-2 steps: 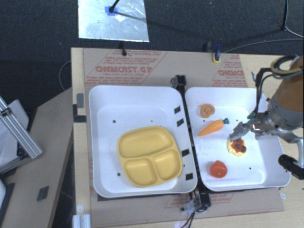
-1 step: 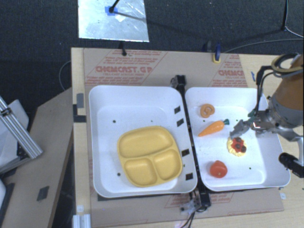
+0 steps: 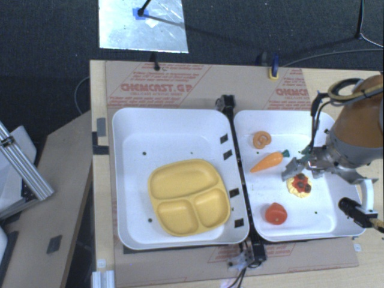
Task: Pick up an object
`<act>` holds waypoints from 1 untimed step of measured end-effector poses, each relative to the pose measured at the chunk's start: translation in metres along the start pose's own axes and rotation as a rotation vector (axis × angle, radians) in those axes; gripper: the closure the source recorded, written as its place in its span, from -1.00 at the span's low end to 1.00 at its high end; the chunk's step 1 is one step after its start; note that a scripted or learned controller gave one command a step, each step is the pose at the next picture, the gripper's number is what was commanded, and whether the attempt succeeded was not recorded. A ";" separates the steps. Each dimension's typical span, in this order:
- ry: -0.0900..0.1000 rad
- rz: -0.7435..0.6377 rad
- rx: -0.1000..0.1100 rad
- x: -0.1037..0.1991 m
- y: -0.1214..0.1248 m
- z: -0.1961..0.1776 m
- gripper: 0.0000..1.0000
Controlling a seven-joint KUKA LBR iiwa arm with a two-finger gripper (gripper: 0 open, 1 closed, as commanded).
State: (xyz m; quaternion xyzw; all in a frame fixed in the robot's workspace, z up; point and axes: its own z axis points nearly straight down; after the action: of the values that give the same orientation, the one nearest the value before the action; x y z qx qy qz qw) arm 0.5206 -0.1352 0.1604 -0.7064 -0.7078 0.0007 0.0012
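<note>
While the task names no single object, four small toy foods lie in the right bin (image 3: pixel 264 230), and any of them could be the one to pick. Closest to the gripper (image 3: pixel 295 168) is a small yellow piece with dark red spots (image 3: pixel 299 186), maybe a little pizza or tart; it lies near the middle of this bin, just under the gripper's tip as the camera sees it. I cannot tell if they touch. An orange carrot (image 3: pixel 267 161) with a green end lies to the left of the gripper, tilted, with its point toward the divider between the bins. Above the carrot there is a small round tan piece (image 3: pixel 261 140), like a pretzel or a cookie, apart from the others. A red tomato (image 3: pixel 276 213) sits lower in the bin, near the front wall, well apart from the carrot.

Whether the jaws are open or closed I cannot tell, because the grey metal parts at the tip are small and mixed together at this angle. Nothing is clearly between them.

The arm (image 3: pixel 360 131) comes in from the right, with its orange band over the right edge of the bin.

In the left bin (image 3: pixel 129 161) lies a yellow plate with three compartments (image 3: pixel 189 195), near the front right part. Both bins stand on a board with red printed letters (image 3: pixel 162 80).
</note>
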 end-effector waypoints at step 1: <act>-0.002 0.001 -0.007 0.000 0.002 0.060 -1.00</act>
State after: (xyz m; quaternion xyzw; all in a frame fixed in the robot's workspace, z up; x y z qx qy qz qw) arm 0.5229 -0.1352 0.0999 -0.7066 -0.7076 -0.0010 -0.0019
